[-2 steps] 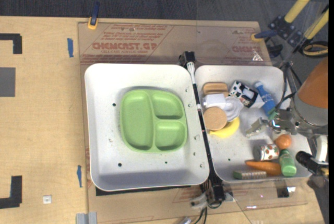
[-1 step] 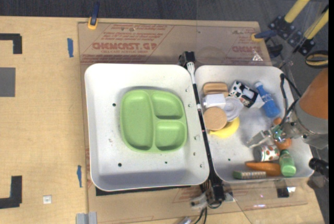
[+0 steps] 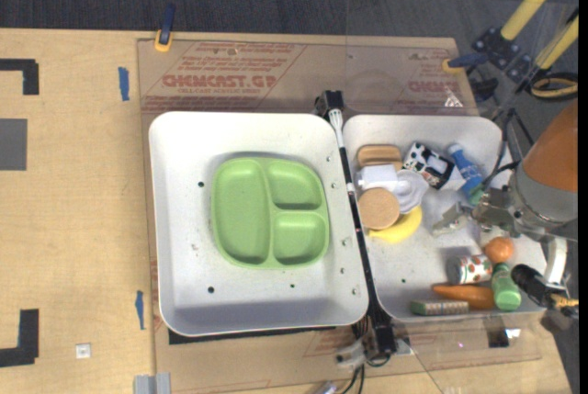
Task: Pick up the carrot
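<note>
A dark floor lies behind the wooden desk, which carries a sheet of brown cardboard and on it two white bins side by side. The left bin holds a green plate with three compartments, about in the middle of the bin. The right bin holds many small things. Near its far edge lie a brown bread piece, a black and white toy and a blue bottle. Close to the wall between the bins there is a round tan disc, and a yellow banana touches it on the near side.

The carrot lies flat in the near right corner of the right bin, with its length along the near edge. A green thing stands just beside its right end, a small printed can is just behind it, and an orange ball is a little further back. A thin striped stick lies in front of the carrot, next to the near wall.

The arm comes in from the right edge of the desk, its orange band above the right side of the right bin. The pincer is over the right part of this bin, behind the orange ball and apart from the carrot. I cannot tell if the pincer is released or clenched, and nothing can be seen in it
</note>
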Robot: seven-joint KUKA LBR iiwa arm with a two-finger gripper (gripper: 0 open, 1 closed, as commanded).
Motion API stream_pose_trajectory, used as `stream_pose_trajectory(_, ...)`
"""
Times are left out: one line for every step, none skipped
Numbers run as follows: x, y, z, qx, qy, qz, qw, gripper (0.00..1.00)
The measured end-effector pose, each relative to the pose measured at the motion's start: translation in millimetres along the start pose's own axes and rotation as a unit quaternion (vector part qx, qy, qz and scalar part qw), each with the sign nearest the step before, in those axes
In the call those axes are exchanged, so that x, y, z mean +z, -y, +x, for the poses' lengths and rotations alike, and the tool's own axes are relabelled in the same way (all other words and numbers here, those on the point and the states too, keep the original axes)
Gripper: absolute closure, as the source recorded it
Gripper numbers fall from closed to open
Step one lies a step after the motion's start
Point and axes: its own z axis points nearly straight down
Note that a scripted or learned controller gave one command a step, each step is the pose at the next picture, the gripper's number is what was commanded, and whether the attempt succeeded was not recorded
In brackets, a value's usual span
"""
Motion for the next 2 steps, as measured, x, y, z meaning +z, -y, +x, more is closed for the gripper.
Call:
stream_pose_trajectory(1,21,-3,-0.153,0.012,-0.003,0.9882,0.00)
stream_pose_trajectory(-11,18,-10,-0.150,0.025,-0.010,0.9883,1.00)
